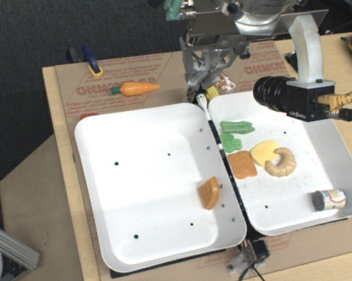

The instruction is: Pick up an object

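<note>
Toys are lying in both white bins on the tabletop (71, 185). The left bin (103, 180) is holding a tan-orange chunk (209, 193) near its right wall. The right bin (343, 164) is carrying a green leafy piece (234, 133), an orange slab (242, 164), a yellow wedge (263, 152), a curled tan croissant (281, 162) and a small can (329, 199) lying at the near right. An orange carrot (137, 89) is resting beyond the left bin. The hand (207, 79) is hanging over the far end of the seam between the bins; its state cannot be told.
</note>
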`<state>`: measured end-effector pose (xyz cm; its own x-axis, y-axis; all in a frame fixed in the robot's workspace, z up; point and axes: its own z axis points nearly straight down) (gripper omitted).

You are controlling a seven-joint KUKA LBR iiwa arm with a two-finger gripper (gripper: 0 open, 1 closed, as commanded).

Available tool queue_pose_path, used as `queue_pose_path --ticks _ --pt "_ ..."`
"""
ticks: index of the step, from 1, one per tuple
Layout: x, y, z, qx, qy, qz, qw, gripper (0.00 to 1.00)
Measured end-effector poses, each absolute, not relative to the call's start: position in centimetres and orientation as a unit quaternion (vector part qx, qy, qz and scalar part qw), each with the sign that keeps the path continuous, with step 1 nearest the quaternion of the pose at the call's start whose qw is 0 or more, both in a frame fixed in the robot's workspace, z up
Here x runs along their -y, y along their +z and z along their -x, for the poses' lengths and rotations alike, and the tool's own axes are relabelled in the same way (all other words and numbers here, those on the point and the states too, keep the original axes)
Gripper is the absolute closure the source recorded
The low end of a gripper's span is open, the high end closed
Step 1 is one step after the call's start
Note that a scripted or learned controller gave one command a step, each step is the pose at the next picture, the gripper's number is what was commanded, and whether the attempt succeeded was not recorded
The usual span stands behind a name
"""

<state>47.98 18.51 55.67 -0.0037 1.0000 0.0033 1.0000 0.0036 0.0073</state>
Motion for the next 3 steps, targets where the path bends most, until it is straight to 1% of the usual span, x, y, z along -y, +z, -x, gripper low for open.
queue_pose_path --ticks 3 --pt "-18.7 58.8 -48.1 -0.709 0.0082 -0.705 0.003 1.0"
